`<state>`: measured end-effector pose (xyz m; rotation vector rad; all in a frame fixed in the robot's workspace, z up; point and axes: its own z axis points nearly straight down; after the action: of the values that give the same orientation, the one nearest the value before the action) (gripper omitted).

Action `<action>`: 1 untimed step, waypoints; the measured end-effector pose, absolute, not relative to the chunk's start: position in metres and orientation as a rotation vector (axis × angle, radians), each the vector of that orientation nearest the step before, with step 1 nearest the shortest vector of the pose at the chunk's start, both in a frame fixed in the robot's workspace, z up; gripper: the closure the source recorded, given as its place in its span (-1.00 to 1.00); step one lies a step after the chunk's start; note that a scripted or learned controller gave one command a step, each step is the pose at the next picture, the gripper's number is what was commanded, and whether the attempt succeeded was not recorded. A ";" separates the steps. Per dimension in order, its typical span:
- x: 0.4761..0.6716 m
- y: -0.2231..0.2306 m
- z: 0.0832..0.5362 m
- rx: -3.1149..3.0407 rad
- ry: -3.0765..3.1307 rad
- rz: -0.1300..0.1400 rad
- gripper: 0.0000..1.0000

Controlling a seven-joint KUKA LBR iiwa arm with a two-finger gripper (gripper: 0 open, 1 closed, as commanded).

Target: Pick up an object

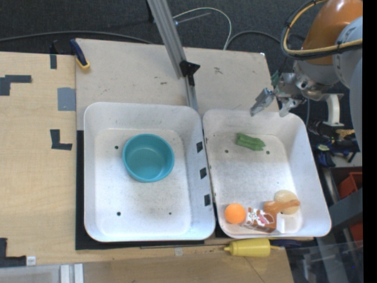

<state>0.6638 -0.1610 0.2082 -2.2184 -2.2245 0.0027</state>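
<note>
My gripper [272,106] hangs over the far right corner of the right bin [306,152], fingers spread apart with nothing between them. A green object [250,141] lies in the right bin a little below and left of the gripper. At that bin's near edge sit an orange ball [235,213], a red and white packet [260,218], and a tan and white object [284,208]. A teal bowl [148,157] stands in the left bin [100,175].
A yellow bottle [250,248] lies on the bench just outside the right bin's front rim. A grey metal pole [168,31] slants across the back of the bench. Cables trail behind the bins.
</note>
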 end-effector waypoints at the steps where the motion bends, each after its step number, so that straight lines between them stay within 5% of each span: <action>1: 0.664 -0.161 0.208 -2.219 -2.224 0.004 -1.00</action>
<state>0.6638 -0.1611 0.2082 -2.2186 -2.2242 0.0036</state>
